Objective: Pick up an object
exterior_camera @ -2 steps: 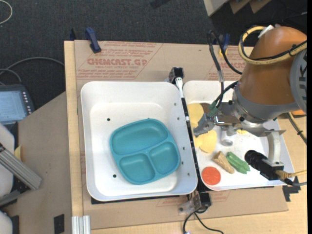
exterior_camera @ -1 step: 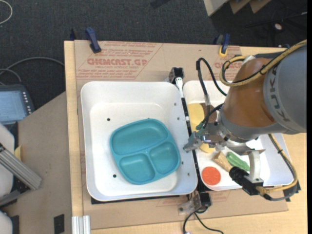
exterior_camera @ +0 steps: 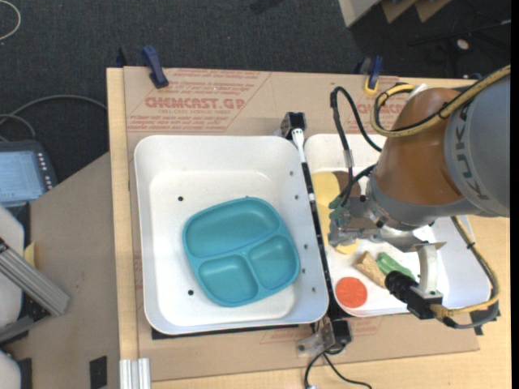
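My gripper (exterior_camera: pixel 347 224) hangs low over the left part of the right bin (exterior_camera: pixel 323 146), mostly hidden under the grey and orange wrist. A pale yellow object (exterior_camera: pixel 324 190) lies just behind it in the bin. In front of it lie a tan piece (exterior_camera: pixel 371 267), a green item (exterior_camera: pixel 396 263) and a round red-orange disc (exterior_camera: pixel 351 292). I cannot make out anything held by the gripper. A teal divided plate (exterior_camera: pixel 240 250) rests in the left bin (exterior_camera: pixel 162 168).
The arm's bulk covers most of the right bin, and black cables loop around it. A black divider rail (exterior_camera: pixel 306 193) runs between the two bins. Blue clamps (exterior_camera: pixel 154 65) hold the cardboard bench top at the back.
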Robot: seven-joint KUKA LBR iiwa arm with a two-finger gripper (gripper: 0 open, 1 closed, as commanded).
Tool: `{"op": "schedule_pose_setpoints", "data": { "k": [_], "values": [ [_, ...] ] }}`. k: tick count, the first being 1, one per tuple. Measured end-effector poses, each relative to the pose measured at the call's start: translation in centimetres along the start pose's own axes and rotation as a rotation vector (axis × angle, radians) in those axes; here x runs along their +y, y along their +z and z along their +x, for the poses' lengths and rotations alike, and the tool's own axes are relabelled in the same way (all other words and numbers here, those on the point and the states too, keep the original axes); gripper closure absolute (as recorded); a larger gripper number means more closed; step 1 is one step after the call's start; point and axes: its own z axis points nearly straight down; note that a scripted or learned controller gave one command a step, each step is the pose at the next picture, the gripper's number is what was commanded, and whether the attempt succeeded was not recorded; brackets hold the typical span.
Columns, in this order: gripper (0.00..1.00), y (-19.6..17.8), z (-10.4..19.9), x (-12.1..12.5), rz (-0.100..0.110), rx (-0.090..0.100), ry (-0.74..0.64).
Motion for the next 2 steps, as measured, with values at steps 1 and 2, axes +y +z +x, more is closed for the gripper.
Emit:
{"op": "schedule_pose_setpoints", "data": {
  "k": [1, 2],
  "values": [
    [1.00, -10.7, 5.7, 0.1, -0.010, 0.004, -0.010],
    [1.00, -25.2, 11.5, 0.1, -0.015, 0.007, -0.009]
  ]
}}
